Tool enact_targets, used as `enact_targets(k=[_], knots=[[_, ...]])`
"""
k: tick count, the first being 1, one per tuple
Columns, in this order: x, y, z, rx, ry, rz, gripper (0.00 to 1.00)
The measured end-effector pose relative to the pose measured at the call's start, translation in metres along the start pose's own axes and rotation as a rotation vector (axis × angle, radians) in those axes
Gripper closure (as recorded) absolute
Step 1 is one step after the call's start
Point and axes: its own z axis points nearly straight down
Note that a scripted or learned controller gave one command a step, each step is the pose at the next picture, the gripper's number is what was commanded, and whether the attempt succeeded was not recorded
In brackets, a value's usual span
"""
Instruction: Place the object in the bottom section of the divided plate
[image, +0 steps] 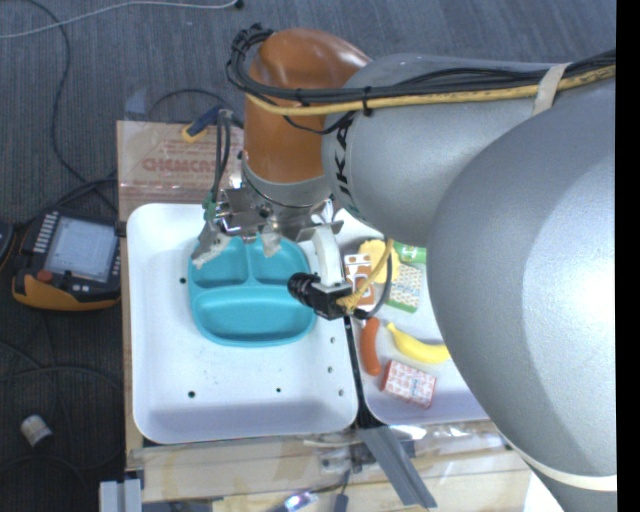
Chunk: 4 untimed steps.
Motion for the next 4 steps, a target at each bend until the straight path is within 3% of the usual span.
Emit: enact_targets(k=[1,2,3,4], knots=[[0.002,0.035,0.119,0.001,0.000,0.164,0.00],[-0.005,0.085,0.005,-0.003,-0.002,0.007,0.00],[-0.007,0.085,-0.003,0.000,-0.010,0.007,1.00],[0.010,0.050,0.079,0.002,-0.003,0.039,1.00]])
